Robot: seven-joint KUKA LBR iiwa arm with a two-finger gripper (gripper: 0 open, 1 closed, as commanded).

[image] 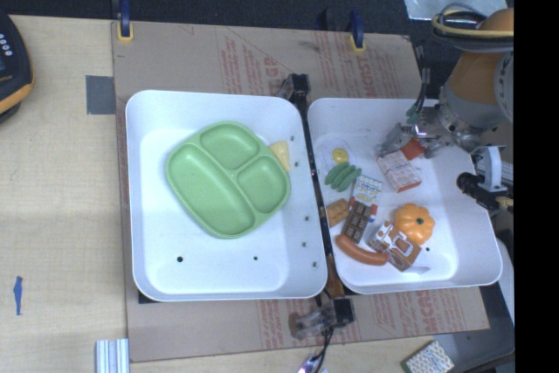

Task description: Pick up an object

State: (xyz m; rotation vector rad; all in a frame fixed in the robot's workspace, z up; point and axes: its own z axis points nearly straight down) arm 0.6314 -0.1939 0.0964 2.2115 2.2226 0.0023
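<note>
Red/white packet [401, 171] lying in right bin [472, 258], upper-centre area, directly below claw [410, 138]. Claw positioned over upper part of right bin, fingers spread wide apart, released; nothing seen between them. Finger tips just above/beside packet's upper edge; contact w/ packet cannot be confirmed.

Other items in right bin, approx. centre to lower left:
- Orange pumpkin-shaped toy [413, 223], below packet, near bin centre.
- Small printed card [367, 188], left of packet.
- Green pod-like item [341, 176], left of card, near bin's left wall.
- Small yellow item [339, 156], just above green pod.
- Dark brown bar [357, 221], below card, tilted.
- Sausage-shaped toy [361, 253], red-orange, at lower left, lying roughly horiz.
- Brown/white wrapped item [397, 247], touching pumpkin's lower left side, beside sausage.

Arm [476, 74] entering from right, grey w/ orange band, above bin's upper right corner.

Left bin [157, 266] beside right bin, walls touching along middle seam. Contains green divided plate [229, 179], three compartments, lying flat, centre of bin. Pale yellow piece [280, 155] at plate's upper right edge, partly hidden by it.

Both bins resting on brown cardboard sheet [218, 57] on tabletop [52, 205]. Blue clamps [123, 17] at sheet's top edge.
</note>
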